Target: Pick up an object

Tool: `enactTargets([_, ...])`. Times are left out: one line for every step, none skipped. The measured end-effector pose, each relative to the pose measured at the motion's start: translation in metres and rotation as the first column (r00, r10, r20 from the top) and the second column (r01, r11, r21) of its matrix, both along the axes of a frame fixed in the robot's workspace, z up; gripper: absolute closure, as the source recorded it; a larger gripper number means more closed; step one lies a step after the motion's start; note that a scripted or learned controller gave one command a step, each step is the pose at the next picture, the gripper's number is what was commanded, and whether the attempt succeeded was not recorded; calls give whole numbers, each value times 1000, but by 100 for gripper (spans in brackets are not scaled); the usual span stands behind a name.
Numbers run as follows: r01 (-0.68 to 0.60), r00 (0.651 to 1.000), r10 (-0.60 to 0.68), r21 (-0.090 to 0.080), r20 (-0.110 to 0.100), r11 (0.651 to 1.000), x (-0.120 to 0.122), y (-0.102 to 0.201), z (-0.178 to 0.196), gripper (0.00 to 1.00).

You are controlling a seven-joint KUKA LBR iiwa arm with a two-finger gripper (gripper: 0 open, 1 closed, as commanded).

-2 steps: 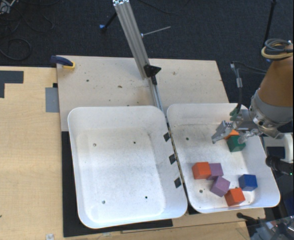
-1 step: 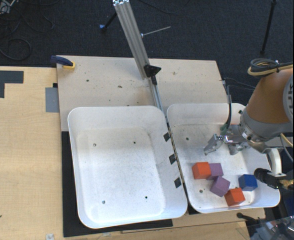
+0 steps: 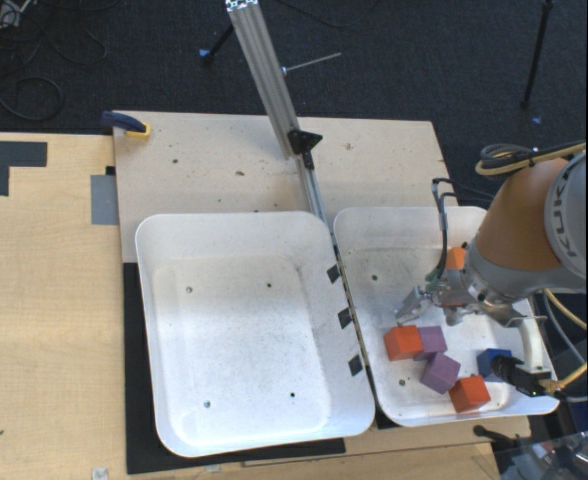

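Note:
The right bin (image 3: pixel 394 238) holds several small blocks. An orange-red cube (image 3: pixel 404 343) lies next to a purple block (image 3: pixel 431 340), with a second purple cube (image 3: pixel 440 373) and another orange-red cube (image 3: pixel 469 393) nearer the front. A blue block (image 3: pixel 494 361) sits at the bin's right side, and an orange piece (image 3: pixel 457 258) peeks out behind the arm. My gripper (image 3: pixel 421 306) reaches in from the right and hangs just above the orange-red and purple pair, its fingers spread apart with nothing between them.
The left bin (image 3: pixel 174 258) lies beside the right one. A slanted aluminium bar (image 3: pixel 269 73) rises from the back of the board. A blue and yellow clamp (image 3: pixel 126 123) grips the board's far left corner. Cables trail at the right.

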State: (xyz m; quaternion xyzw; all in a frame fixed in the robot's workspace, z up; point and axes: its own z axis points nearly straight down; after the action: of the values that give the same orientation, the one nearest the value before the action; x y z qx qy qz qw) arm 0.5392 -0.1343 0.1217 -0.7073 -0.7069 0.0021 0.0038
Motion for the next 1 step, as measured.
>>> enactTargets([9, 1000, -9, -1, 4, 1000, 1, -3, 13, 100])
